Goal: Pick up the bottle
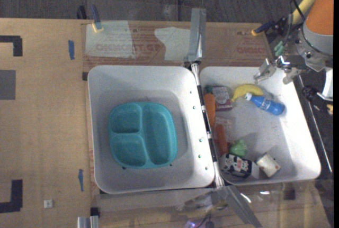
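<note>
End effector (276,65) hangs over the right bin's (302,131) far right corner, fingers spread open, gripping nothing. Blue bottle (266,104) lies on its side near the bin's far edge, white cap touching a yellow banana (247,90). Left bin (100,131) holds a teal divided plate (142,135).

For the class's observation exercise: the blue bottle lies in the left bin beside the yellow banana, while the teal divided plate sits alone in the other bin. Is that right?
Not quite. The camera view shows the blue bottle in the right bin, not the left, beside the yellow banana. The teal divided plate sits alone in the other bin, the left one.
</note>
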You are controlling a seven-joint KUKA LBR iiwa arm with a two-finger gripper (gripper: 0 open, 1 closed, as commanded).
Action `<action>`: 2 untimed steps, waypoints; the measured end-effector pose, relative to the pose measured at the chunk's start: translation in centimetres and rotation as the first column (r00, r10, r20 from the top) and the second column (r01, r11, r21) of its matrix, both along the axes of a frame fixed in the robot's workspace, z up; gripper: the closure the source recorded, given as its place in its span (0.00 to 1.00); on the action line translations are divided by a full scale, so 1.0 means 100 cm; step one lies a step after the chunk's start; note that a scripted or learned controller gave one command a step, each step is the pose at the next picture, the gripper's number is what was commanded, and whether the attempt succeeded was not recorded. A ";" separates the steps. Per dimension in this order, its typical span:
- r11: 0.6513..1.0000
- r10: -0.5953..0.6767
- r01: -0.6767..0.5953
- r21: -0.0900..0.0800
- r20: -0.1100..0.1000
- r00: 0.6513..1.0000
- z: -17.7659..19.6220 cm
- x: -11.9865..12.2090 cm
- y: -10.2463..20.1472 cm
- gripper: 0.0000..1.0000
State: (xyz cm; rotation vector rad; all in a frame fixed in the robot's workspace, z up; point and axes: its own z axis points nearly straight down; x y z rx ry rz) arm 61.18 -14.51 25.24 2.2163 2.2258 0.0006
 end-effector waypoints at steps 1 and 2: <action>1.000 0.030 -0.030 0.000 -0.001 1.000 -0.004 -0.020 -0.005 0.00; 1.000 0.012 -0.012 -0.001 0.002 1.000 -0.156 -0.029 -0.027 0.00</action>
